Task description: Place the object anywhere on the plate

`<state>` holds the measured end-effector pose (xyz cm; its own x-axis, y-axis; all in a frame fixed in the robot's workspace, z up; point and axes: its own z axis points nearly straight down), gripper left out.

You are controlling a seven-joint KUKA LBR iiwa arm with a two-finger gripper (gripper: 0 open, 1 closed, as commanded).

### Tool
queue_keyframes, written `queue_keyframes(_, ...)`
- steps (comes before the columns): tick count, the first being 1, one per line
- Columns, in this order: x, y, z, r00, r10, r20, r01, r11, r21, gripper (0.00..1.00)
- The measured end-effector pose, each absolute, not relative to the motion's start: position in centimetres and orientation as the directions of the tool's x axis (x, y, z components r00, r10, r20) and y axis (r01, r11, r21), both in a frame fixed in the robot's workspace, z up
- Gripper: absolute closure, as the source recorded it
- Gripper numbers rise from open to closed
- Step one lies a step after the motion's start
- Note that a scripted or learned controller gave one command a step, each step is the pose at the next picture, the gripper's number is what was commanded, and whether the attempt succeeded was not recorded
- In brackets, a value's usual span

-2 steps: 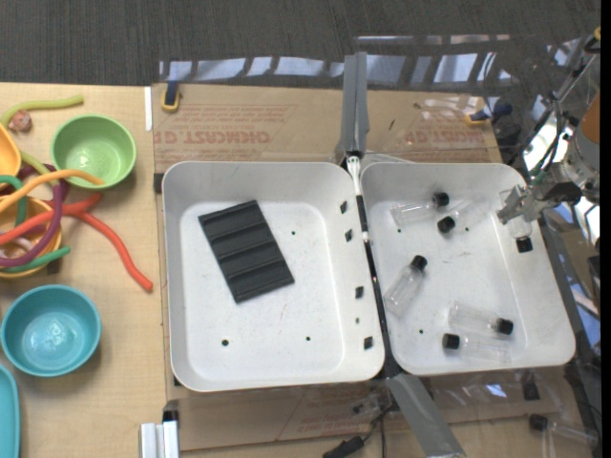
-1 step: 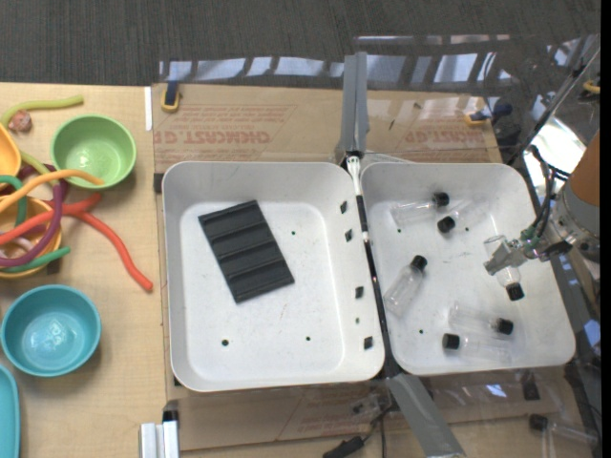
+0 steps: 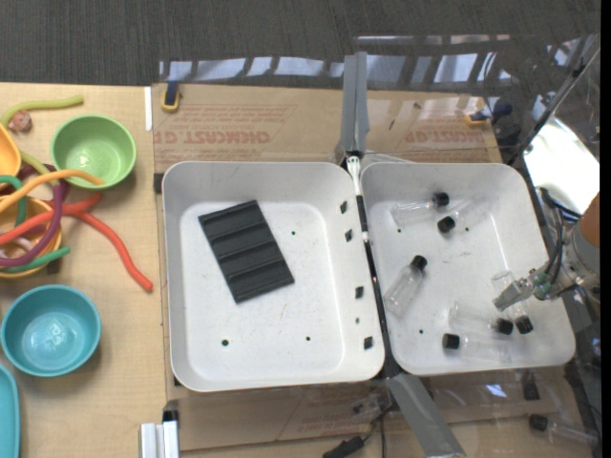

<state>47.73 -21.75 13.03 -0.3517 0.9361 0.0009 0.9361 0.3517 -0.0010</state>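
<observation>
A black ridged plate (image 3: 245,250) lies flat in the left bin (image 3: 186,351), toward its back left. Several clear vials with black caps are scattered in the right bin (image 3: 535,208): one vial (image 3: 417,210) at the back, one (image 3: 406,281) near the middle, one (image 3: 470,341) at the front. My gripper (image 3: 513,292) reaches in from the right edge and hangs low over the right bin's right side. It is just above two more black-capped vials (image 3: 514,326). The plate is far to its left, across the divider.
A metal divider (image 3: 365,246) with black clips runs between the bins. On the wooden bench to the left stand a green bowl (image 3: 93,151) and a teal bowl (image 3: 50,328), with coloured ropes (image 3: 105,237) draped between them.
</observation>
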Motion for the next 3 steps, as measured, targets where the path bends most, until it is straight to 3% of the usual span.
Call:
queue_keyframes(1, 47.7, -22.2, 10.6, -0.276, 0.961, 0.002, 0.961, 0.276, -0.002, 1.0)
queue_keyframes(2, 47.9, -22.2, 27.0, -0.252, 0.968, -0.002, 0.968, 0.252, 0.0, 1.0)
queue_keyframes(3, 47.7, -13.8, 17.9, -0.216, 0.976, 0.0, 0.976, 0.216, -0.003, 1.0)
